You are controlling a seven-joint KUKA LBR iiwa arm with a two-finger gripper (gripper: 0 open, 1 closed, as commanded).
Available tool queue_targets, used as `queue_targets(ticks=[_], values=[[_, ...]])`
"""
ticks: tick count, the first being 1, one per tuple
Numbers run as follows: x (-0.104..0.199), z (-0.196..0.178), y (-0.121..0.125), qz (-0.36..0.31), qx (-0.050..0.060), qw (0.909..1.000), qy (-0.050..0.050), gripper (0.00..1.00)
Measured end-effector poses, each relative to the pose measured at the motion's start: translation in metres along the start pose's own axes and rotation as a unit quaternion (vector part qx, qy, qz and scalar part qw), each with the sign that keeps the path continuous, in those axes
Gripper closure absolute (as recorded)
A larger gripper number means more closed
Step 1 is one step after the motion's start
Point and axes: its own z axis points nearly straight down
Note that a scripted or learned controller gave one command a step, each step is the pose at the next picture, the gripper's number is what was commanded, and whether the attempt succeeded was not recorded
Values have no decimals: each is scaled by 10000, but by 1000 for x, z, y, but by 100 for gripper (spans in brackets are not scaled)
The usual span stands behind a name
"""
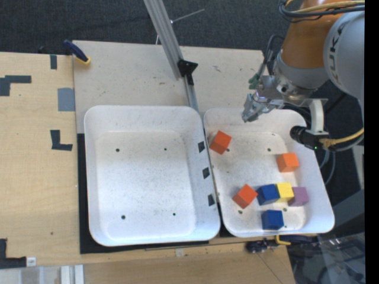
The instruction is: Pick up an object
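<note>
The task looks barely begun: nothing has been lifted, and every block lies on the floor of the right bin [228, 118], which serves here as the landmark. The pincer [251, 112] hangs over the far rim of that bin, near its back left corner, with no object between its tips; whether it is spread or closed cannot be told from this slanted view, since the tips merge into one dark shape. The nearest candidate is an orange cube [220, 142] close to the bin's left wall, just below and to the left of the pincer. Another orange cube [288, 162] sits by the right wall. A third orange cube [244, 196] rests toward the front, beside a cluster of a blue cube [267, 193], a yellow cube [285, 190] and a purple cube [299, 196], with a second blue cube [272, 219] nearest the front rim. What remains, by this reading, is all of it: choosing a block, descending, gripping and raising. The left bin [95, 120] holds no blocks.
</note>
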Motion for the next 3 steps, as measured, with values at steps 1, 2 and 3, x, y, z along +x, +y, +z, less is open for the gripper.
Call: queue_targets(ticks=[1,2,3], values=[[55,2,-17,-6,0,10000,3,100],[110,4,-19,-9,-5,10000,1,100],[163,29,-26,-4,10,10000,-1,100]])
